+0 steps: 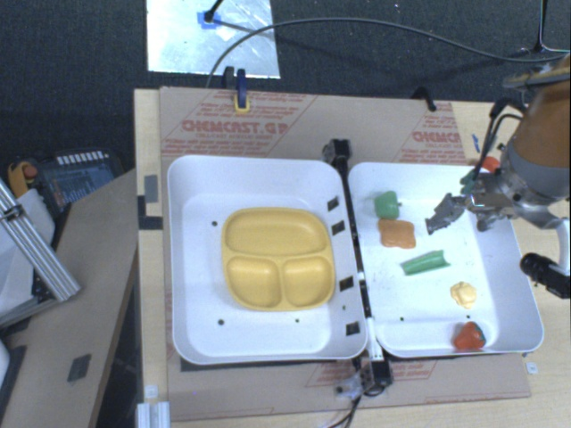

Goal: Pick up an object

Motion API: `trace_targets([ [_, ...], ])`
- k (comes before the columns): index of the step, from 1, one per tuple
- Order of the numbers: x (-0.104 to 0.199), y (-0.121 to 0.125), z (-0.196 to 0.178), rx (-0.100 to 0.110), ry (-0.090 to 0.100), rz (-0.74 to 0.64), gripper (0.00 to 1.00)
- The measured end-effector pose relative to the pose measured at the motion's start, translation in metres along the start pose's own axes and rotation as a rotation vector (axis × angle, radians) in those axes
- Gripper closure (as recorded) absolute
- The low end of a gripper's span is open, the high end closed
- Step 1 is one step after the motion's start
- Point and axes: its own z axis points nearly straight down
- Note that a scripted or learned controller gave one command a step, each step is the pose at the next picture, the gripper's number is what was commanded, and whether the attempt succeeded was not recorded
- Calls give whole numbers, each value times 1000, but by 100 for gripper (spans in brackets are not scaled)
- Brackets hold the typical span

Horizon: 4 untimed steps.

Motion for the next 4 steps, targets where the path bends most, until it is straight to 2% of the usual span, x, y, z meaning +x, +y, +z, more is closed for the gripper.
trace_targets([
  [1,0,2,-5,-11,-1,-2,0],
  [3,3,1,80,-6,0,0,0],
  [4,7,-4,140,-6,0,0,0],
])
